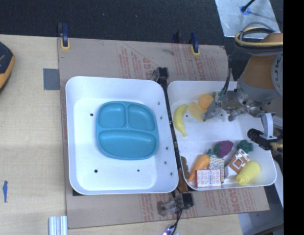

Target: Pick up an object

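Observation:
My gripper (222, 114) hangs over the upper part of the right bin (225, 129), with its fingers spread open and nothing between them. Its left finger (209, 113) ends just beside a pale yellow piece (195, 110) and an orange fruit (206, 101). A yellow banana (180, 119) lies further left, by the bin's wall. Lower in the bin are purple grapes (223, 148), a green piece (245, 145), a carrot (198, 166), small printed boxes (210, 176), an orange and white carton (238, 161) and a yellow fruit (247, 173).
The left bin (81, 131) holds a blue divided plate (127, 129). The grey arm with its orange band (262, 70) covers the right bin's upper right corner. A black part (259, 138) juts in at the right wall. Blue clamps (64, 35) hold the cardboard's far edge.

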{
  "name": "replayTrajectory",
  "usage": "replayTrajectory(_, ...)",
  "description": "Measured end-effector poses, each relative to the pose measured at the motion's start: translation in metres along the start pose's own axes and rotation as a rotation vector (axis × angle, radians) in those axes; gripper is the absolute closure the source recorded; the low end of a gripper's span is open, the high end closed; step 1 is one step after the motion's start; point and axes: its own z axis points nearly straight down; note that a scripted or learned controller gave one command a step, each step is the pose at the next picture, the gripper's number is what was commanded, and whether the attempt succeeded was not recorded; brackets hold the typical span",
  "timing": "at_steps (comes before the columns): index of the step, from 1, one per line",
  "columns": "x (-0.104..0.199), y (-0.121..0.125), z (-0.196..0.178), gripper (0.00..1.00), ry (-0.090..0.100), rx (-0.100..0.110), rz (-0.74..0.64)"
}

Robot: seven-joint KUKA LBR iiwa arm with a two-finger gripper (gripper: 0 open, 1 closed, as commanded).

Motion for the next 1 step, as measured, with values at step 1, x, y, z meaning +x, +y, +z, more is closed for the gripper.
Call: replayTrajectory(1, -0.0001, 0.0518, 0.0005, 0.00, -0.006, -0.022, -0.002)
